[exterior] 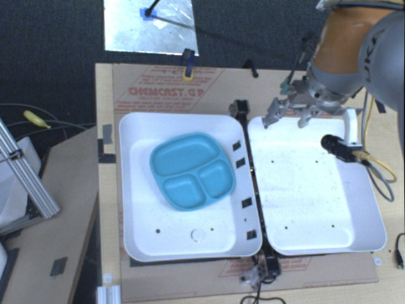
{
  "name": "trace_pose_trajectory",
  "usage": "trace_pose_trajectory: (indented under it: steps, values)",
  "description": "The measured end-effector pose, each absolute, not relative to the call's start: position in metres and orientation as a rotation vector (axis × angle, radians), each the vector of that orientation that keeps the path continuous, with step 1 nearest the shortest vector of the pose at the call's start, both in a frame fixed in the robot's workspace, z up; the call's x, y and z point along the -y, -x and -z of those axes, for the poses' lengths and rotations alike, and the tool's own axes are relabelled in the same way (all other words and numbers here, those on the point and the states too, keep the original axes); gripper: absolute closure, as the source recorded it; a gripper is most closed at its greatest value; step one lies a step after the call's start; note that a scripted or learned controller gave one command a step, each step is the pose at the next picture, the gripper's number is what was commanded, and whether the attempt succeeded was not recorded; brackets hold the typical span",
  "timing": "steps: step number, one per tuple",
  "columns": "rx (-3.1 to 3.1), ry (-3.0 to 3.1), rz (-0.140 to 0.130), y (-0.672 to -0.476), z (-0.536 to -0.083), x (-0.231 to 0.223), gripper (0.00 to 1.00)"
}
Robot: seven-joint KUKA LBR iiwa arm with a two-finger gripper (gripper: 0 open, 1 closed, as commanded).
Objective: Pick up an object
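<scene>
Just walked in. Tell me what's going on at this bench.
A grey robot arm with an orange band reaches in from the right, and its hand hangs over the far edge of the right bin. Its two fingers are spread apart with nothing between them. The thing to pick is a blue divided plate, lying flat in the left bin, well away from the hand. So no pickup has happened yet.

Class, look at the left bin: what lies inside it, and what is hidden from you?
A blue divided plate lies inside the left bin. The bin floor beneath the plate is covered.
</scene>
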State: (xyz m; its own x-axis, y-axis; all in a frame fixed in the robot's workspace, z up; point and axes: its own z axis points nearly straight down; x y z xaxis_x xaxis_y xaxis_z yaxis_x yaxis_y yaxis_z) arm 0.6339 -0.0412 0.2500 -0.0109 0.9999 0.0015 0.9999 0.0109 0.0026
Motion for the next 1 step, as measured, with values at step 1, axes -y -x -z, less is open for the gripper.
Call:
trace_pose_trajectory:
  steps: [1]
  values:
    - [-2.225,-2.211,-0.008,-0.6705,-0.1849,-0.0193,0.00]
